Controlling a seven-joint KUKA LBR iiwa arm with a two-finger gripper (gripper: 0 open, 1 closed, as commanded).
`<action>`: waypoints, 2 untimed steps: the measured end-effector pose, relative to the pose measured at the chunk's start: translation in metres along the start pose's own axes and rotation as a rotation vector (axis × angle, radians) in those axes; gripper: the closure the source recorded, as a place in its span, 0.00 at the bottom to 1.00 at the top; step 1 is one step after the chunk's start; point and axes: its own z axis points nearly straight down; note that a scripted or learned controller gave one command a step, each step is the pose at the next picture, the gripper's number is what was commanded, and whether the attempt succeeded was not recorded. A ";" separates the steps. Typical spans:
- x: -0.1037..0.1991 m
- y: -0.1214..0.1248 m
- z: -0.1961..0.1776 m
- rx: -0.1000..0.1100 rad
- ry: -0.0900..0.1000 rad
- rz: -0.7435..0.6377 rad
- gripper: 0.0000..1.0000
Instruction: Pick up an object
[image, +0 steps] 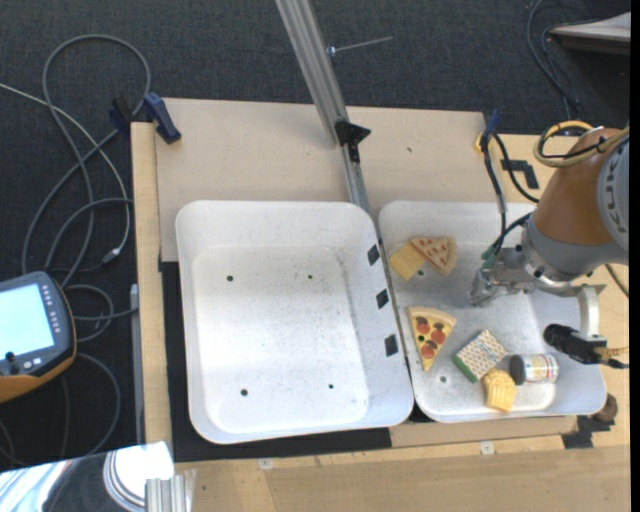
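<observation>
The right bin (455, 300) holds several toy foods. A pizza slice (433, 252) lies beside a yellow cheese wedge (403, 263) at the bin's far left. A second pizza slice (431, 335) lies nearer the front. To its right sit a green-edged checkered packet (480, 353), a yellow corn piece (499, 390) and a small can (537, 369) lying on its side. My gripper (489, 288) hangs low over bare bin floor, right of the far pizza slice and above the packet. Nothing shows in its grasp.
The left bin (190, 232) stands beside the right one, with a black divider between them. A metal pole (318, 80) slants in from the top. A black part (572, 344) sticks out at the right bin's right rim. Cables and a pendant (30, 330) lie at left.
</observation>
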 end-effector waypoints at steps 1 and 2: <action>0.005 0.009 -0.060 -0.007 -0.003 -0.002 1.00; 0.005 0.011 -0.109 -0.006 -0.003 -0.002 1.00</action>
